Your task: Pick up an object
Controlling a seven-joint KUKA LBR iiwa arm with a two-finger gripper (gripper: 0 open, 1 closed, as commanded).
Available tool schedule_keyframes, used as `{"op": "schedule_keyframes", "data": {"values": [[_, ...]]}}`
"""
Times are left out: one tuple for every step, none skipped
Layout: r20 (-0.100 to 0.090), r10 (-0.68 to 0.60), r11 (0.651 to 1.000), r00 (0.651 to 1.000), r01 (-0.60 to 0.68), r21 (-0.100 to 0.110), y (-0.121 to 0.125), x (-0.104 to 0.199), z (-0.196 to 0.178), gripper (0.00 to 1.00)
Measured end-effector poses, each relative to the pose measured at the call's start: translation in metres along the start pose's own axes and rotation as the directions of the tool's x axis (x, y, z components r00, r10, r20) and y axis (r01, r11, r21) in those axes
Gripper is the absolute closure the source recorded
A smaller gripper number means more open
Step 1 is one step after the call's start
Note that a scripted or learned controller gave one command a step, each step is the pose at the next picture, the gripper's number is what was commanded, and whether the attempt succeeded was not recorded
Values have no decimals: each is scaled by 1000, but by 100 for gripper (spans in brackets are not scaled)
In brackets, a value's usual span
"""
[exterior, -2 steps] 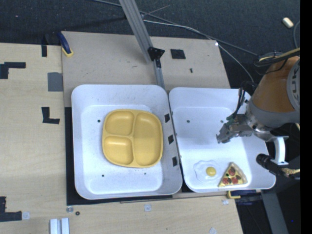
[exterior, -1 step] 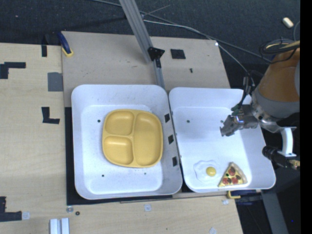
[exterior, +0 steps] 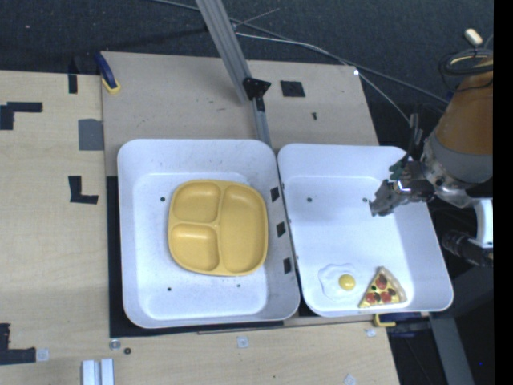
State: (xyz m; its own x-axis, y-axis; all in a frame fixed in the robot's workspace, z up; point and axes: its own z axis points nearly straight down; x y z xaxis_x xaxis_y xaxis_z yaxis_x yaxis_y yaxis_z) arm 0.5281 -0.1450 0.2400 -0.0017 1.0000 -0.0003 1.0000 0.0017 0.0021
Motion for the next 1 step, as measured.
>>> {"op": "schedule_keyframes", "data": {"values": [[-2,-4,1000,1000,4,4,-12,48,-4,100]]}}
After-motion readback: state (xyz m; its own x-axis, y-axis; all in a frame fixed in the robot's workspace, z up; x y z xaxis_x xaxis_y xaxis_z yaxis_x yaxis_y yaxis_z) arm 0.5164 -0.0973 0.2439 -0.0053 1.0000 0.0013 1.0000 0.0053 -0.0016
